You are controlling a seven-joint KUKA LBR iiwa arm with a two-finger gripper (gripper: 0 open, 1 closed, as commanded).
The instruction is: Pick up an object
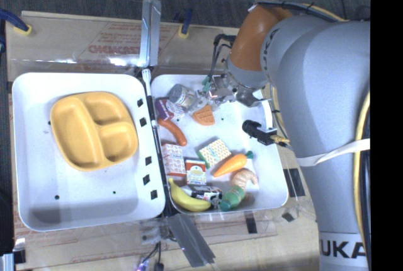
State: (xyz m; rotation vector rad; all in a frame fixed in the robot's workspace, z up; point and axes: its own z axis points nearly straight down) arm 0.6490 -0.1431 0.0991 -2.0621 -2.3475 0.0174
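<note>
Can (181,97) is my guess for the object to pick, since it is the thing nearest the gripper (211,92). It lies on its side near the back wall of the right bin (232,130), towards the left corner, with the gripper just to its right. It looks like thin, shiny, somewhat crumpled metal, so it is probably light and hollow, slick on the curved wall, liable to roll, and easy to dent under a hard squeeze. The safest hold would be across the middle of the body, with moderate force. Whether the gripper is open or closed cannot be told from here, and nothing is seen held in it.

Just in front of the can lies an orange wedge (203,116), flat and matt, likely a stiff plastic toy. A red sausage (173,131) lies near the dividing wall, smooth and rounded. Further forward are small printed cartons (215,151), boxy and flat-sided, and a tapered carrot (230,164). A curved yellow banana (187,199) lies at the front edge. The left bin (38,188) holds a yellow compartment tray (94,130), smooth moulded plastic.
</note>
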